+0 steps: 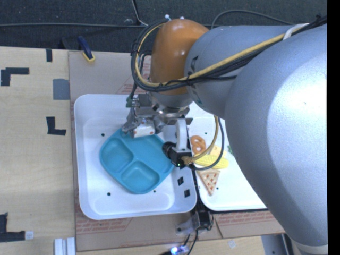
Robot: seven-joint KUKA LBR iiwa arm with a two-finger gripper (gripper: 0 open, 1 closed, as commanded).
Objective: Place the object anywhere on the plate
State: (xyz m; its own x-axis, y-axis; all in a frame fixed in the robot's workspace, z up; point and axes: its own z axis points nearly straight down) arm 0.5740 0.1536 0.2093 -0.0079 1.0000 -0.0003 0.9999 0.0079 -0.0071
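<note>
A blue plate (133, 162) with three compartments lies tilted in the left white bin (87, 195). My gripper (142, 126) hangs under the orange wrist band, right over the plate's far right rim. A small pale and reddish thing (144, 133) shows at the gripper's tip, just above that rim. Whether it is held or resting on the plate cannot be made out, because the wrist and cables cover the area above it.
The right bin (239, 198) holds a pretzel (197, 144), a yellow piece (217, 162) and a waffle-like wedge (209, 182) near its left wall. The grey arm covers most of that bin. Cardboard and wooden bench lie to the left.
</note>
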